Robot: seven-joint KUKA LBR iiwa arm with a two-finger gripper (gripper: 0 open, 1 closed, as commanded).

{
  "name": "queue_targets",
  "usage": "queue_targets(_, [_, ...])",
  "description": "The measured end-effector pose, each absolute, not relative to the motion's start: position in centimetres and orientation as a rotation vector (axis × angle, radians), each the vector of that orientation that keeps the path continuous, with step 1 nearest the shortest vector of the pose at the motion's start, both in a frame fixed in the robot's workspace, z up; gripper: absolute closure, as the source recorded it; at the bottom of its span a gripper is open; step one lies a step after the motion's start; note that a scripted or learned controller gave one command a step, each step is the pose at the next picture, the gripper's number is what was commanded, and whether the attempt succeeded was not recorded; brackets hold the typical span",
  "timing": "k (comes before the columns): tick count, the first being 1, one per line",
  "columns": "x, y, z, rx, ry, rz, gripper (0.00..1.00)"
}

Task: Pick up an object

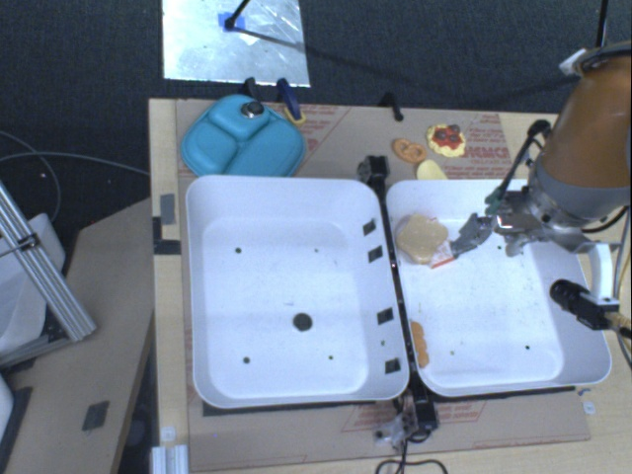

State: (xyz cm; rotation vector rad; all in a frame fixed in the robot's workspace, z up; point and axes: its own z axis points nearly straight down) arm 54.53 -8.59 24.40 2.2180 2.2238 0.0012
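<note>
We saw a tan round object [421, 237] in the right bin [494, 363], just left of the hand [472, 233]; how far the hand stood open we could not tell

Lighting's pretty even and on the cool side, looks like it comes from overhead. Both white bins [286, 294] come out bright, nearly blown out with hardly any shadow inside. The shiny sheet [235, 23] at the far left catches patchy glare. The dark floor [79, 57] around the tabletop [336, 131] stays dim. Whole shot is soft and a bit grainy, small details smear.
</note>
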Motion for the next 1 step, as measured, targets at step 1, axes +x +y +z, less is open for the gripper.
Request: queue_targets(1, [51.08,-15.75,8.10,2.224,2.209,0.006,0.00])
